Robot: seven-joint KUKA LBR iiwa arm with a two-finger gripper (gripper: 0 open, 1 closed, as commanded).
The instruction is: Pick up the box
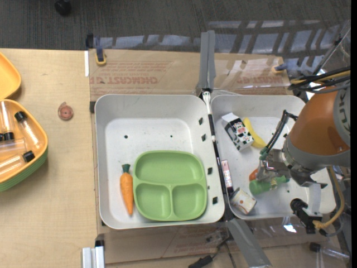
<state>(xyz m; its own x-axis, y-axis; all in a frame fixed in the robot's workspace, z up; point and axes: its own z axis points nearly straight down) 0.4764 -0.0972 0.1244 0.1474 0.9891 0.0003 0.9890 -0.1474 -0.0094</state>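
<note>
Left bin point(106, 149): one toy carrot point(127, 189) along its near left side, beside a green three-compartment plate point(169, 186) at near centre. Right bin point(223, 149): a small white printed box point(236, 130) lying tilted at far left, a yellow item point(254, 136) just right of it, a small white cup point(243, 201) at near left. Gripper point(269, 172) low over a green object point(261, 185) at bin centre, well apart from the box; jaw state cannot be told.

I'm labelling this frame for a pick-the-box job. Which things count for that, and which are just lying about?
For the job:
- box, in the right bin
- claw, low over that bin

Lying about:
- green divided plate
- carrot
- yellow piece beside the box
- green item under the claw
- small cup
</note>
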